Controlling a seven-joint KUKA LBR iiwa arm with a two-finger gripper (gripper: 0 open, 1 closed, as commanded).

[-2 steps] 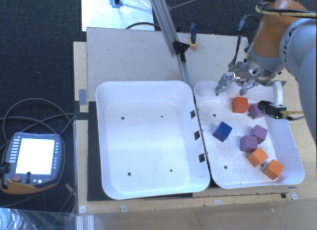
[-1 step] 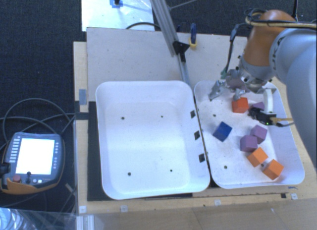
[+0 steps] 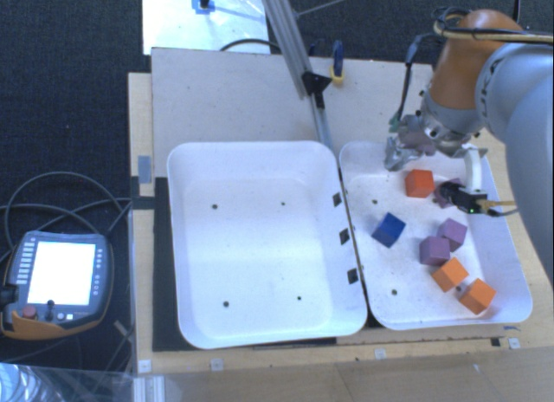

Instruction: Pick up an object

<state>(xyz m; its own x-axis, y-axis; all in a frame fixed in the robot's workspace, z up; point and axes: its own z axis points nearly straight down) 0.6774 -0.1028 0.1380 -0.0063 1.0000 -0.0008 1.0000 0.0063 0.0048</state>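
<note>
The right bin (image 3: 511,301) holds several small blocks. A red-orange cube (image 3: 419,183) lies near its far end, with a blue cube (image 3: 389,230) closer to the middle. Two purple cubes (image 3: 452,233) (image 3: 434,250) sit side by side, and two orange blocks (image 3: 449,274) (image 3: 477,295) lie near the front right. My gripper (image 3: 403,152) hangs over the bin's far edge, just up and left of the red-orange cube. Nothing shows in its grasp. The wrist hides part of a dark piece (image 3: 451,192) beside that cube.
The left bin (image 3: 186,218) stands beside the right one, their rims meeting at the centre divider (image 3: 344,236). A slanted metal pole (image 3: 290,36) crosses the backboard behind the bins. A teach pendant (image 3: 59,283) lies off the bench at left.
</note>
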